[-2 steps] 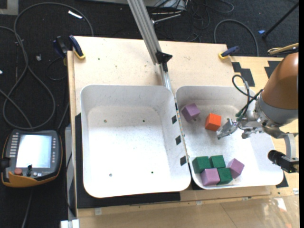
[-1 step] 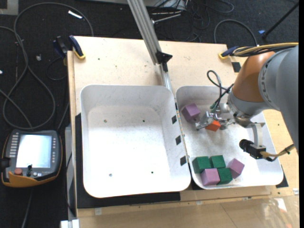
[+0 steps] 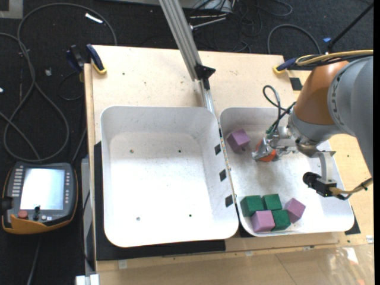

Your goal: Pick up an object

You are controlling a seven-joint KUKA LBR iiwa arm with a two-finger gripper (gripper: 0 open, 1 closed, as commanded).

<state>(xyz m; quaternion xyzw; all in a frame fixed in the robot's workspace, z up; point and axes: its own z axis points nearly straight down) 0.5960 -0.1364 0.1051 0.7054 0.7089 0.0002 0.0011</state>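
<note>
Trouble could come from the orange block [image 3: 269,155] under my gripper [image 3: 264,154]; I cannot tell its grip. Lifting might leave it behind, and the purple cube [image 3: 239,139] sits near.

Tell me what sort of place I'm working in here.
Most likely a robotics lab bench. A grey-and-orange arm reaches over two white bins on a plywood table, a teach pendant lies on the dark floor, and loose cables trail around it.
</note>
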